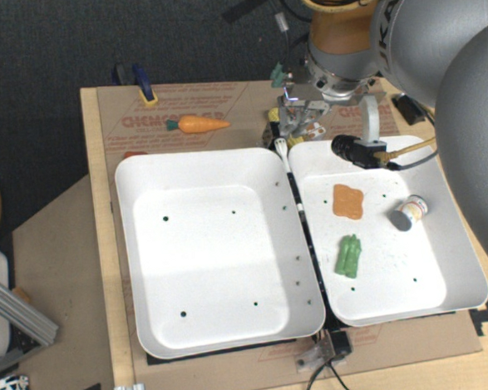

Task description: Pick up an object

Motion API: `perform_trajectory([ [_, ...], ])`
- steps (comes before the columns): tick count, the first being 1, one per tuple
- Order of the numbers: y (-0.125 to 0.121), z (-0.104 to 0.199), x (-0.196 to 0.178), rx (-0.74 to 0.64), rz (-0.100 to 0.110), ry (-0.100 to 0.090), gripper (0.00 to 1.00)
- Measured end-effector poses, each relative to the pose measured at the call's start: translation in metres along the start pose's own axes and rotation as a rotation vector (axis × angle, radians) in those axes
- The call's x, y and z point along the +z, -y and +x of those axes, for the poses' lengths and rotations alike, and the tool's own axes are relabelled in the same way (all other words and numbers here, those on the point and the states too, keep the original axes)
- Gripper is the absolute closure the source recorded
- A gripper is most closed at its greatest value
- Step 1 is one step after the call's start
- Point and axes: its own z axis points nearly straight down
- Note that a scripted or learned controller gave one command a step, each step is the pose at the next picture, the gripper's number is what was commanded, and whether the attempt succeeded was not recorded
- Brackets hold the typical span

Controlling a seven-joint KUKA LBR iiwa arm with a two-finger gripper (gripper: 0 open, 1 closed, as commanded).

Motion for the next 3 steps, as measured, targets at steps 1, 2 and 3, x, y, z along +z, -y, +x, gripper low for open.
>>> perform_trajectory([
  [1, 0.002, 0.007, 0.007, 0.007, 0.010, 0.001, 1.00],
  [2, 0.001, 0.012, 0.001, 0.007, 0.006, 0.002, 1.00],
  [3, 0.001, 0.024, 0.002, 0.007, 0.007, 0.002, 1.00],
])
